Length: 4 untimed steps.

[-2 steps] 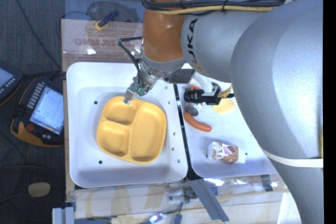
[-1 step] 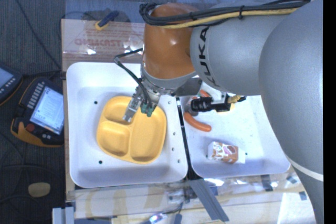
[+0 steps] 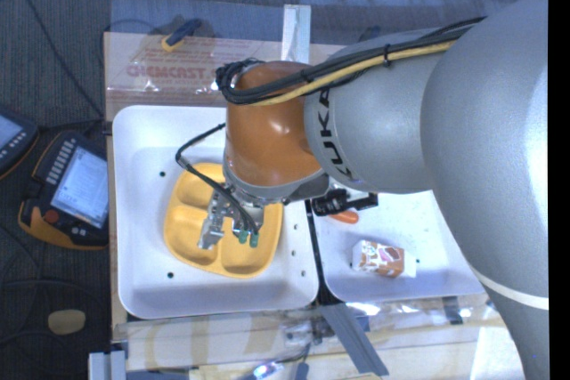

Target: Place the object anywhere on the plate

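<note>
A yellow plate (image 3: 189,227) with shallow sections lies in the left white bin (image 3: 142,280). My gripper (image 3: 230,227) hangs over the middle of the plate, below the arm's orange band (image 3: 267,129). Small green bits show at its tip, too small to identify. In the right bin (image 3: 445,280) lie a small brown-and-white packet (image 3: 379,258) and an orange object (image 3: 343,211), partly hidden under the arm.
The grey arm covers the upper right of the view and much of the right bin. A teach pendant (image 3: 67,191) lies on the floor to the left. Cardboard with a blue-yellow clip (image 3: 181,32) lies behind the bins.
</note>
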Each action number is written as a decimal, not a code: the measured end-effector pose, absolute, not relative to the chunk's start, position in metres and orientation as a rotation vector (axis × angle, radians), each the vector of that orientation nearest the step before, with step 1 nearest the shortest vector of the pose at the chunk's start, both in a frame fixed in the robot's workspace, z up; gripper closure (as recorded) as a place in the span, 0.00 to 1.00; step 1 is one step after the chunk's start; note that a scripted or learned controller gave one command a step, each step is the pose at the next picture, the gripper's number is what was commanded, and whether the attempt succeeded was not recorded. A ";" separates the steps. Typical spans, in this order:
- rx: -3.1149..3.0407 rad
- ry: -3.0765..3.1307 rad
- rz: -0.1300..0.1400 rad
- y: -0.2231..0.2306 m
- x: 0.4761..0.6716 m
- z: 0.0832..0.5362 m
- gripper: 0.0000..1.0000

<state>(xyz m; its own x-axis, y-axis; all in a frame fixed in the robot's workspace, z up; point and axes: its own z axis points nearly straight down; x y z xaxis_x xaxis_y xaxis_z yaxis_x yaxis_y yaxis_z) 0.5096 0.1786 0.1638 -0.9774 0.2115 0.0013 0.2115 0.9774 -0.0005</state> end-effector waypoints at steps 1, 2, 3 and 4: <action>-0.049 -3.144 0.000 0.168 0.562 0.238 1.00; -0.073 -3.140 0.001 0.110 0.503 0.203 1.00; 0.198 -3.139 -0.001 0.148 0.553 0.284 1.00; 0.428 -3.114 0.001 0.154 0.543 0.239 1.00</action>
